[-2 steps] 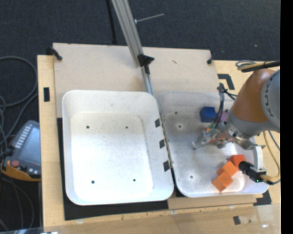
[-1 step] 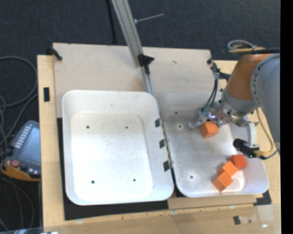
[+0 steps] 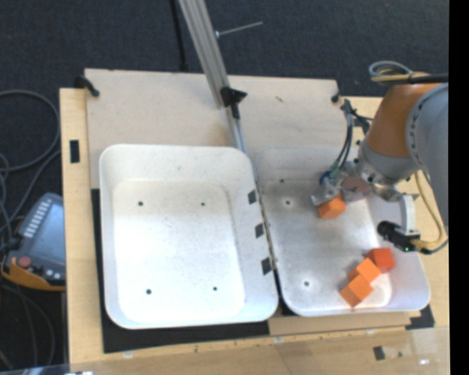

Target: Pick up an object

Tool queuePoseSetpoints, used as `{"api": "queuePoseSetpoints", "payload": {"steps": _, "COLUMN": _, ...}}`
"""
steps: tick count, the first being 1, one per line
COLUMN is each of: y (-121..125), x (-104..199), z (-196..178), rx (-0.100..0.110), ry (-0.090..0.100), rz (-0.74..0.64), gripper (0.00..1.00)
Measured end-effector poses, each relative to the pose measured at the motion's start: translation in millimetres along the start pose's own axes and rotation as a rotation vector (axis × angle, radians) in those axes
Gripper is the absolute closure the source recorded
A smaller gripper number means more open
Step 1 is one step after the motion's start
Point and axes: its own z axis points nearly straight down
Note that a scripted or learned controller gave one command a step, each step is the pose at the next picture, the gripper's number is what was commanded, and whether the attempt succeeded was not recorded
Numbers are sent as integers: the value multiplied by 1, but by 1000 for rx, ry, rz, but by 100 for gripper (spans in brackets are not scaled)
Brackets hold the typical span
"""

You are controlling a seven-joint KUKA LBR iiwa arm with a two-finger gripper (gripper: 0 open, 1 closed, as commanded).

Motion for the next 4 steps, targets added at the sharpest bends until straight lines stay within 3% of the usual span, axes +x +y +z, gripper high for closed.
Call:
{"api": "queuePoseSetpoints", "payload": {"steps": 1, "y": -10, "x": 96, "z": -5, "rx": 4, "ry": 6, "rz": -2, "gripper": 100}}
{"api": "queuePoseSetpoints", "payload": {"steps": 2, "y": -15, "x": 163, "z": -94, "rx": -4, "ry": 6, "rz": -3, "gripper": 100}}
{"api": "queuePoseSetpoints", "payload": {"steps": 3, "y": 13, "x": 184, "z": -131, "rx": -2, "ry": 4, "rz": 1, "gripper": 100}}
{"api": "queuePoseSetpoints", "payload": {"steps": 4, "y": -53, "x": 193, "z": -86, "rx": 10, "ry": 4, "rz": 6, "gripper": 100}}
